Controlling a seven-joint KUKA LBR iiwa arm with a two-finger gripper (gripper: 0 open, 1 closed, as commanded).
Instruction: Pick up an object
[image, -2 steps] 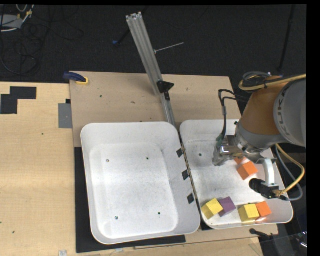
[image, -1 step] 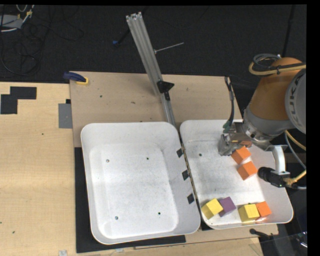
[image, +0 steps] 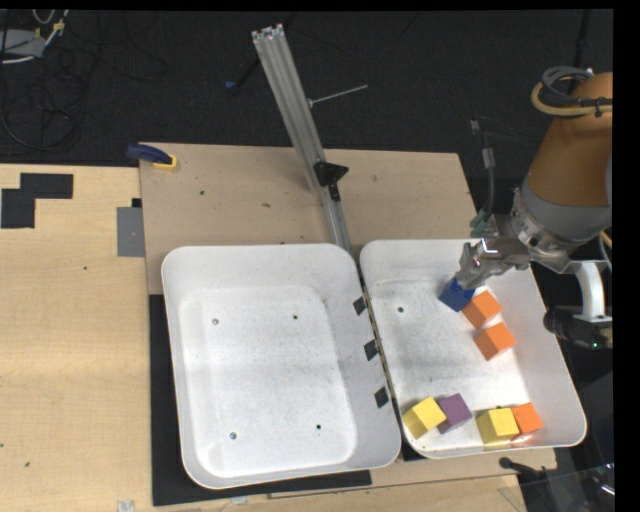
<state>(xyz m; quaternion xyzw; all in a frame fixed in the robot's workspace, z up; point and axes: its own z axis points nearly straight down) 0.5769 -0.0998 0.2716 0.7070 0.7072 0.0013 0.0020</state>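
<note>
Yellow block (image: 497, 425), gripper (image: 474, 268) above blue block (image: 455, 294)

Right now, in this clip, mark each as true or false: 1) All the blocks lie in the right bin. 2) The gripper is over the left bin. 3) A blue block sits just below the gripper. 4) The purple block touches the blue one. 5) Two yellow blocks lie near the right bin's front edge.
1) True: every block lies in the right bin.
2) False: the gripper is over the right bin, not the left bin.
3) True: the blue block is right under it.
4) False: the purple block lies far from it, beside a yellow block.
5) True: the other yellow block is next to an orange block.
</note>
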